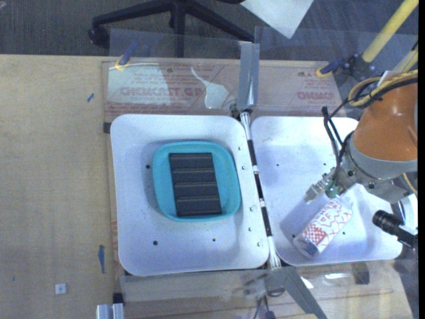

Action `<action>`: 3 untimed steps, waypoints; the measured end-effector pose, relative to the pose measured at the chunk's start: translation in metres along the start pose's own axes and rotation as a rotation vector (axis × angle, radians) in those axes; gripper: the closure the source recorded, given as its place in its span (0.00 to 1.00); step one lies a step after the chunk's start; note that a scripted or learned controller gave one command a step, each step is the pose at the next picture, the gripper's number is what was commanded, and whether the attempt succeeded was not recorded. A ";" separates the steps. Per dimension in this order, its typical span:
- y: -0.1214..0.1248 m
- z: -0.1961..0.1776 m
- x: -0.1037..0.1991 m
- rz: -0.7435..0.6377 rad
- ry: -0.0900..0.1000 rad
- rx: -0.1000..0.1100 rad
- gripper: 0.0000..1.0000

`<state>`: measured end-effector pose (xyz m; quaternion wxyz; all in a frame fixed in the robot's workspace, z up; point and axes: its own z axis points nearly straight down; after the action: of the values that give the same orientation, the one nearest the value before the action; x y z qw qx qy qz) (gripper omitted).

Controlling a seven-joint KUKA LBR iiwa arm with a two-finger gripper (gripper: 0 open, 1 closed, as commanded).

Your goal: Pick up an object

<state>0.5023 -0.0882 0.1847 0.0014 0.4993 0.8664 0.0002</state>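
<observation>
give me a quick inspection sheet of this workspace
surface: two white bins, left bin and right bin, on a wooden bench
job's things: red-and-white patterned object lying in right bin
clutter: teal tray with dark ridged insert in left bin
grippers: gripper just above the patterned object's upper end
cables: black cable and yellow cables by the arm
surroundings: office chair base behind bench

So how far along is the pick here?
Done: the arm has reached into the right bin, with the gripper at the top end of the red-and-white box. In hand: nothing visibly gripped; the box lies on the bin floor. Left: grasp and lift.
</observation>
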 end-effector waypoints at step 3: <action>-0.052 0.037 -0.047 0.393 -0.001 -0.002 0.00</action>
<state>0.4806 -0.1547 0.1478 0.0024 0.6587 0.7524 0.0009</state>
